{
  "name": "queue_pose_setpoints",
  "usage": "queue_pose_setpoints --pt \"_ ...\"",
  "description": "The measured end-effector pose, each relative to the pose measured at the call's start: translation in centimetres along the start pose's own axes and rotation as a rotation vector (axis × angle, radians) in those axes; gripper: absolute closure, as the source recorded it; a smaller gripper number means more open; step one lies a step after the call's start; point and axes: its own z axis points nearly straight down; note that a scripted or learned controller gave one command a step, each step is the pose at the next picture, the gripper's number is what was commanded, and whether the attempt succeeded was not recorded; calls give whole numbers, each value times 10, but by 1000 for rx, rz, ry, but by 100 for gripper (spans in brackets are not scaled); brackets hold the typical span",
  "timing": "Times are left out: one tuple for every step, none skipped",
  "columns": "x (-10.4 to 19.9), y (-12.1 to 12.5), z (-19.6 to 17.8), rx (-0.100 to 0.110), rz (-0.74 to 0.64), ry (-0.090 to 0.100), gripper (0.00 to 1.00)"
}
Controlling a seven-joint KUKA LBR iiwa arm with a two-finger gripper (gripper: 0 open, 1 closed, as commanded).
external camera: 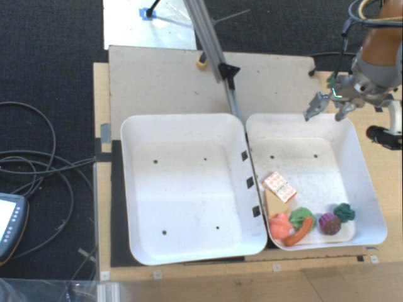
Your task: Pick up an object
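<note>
My gripper [327, 110] hangs over the far rim of the right bin [371, 187], its two fingers spread open with nothing between them. Well below it, in the near part of that bin, lie the objects. A pink-and-white checked box [279, 186] sits near the bin's left wall. Along the front edge lie an orange-pink toy [279, 224], a green leafy piece [302, 215], an orange carrot-like stick [298, 233], a dark purple ball [329, 223] and a dark green broccoli-like piece [344, 212].
The left bin [135, 187] stands beside the right one, joined at a shared wall with black clips. A grey pole [211, 36] slants across the bench's far side. Cables [38, 168] and a tablet [9, 222] lie on the floor at left.
</note>
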Motion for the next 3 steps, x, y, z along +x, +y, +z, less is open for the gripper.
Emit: queue_pose_setpoints --pt "0 1 -3 -4 -2 -2 0" --pt "5 1 59 2 -2 0 0" --pt "11 -7 107 1 0 0 0"
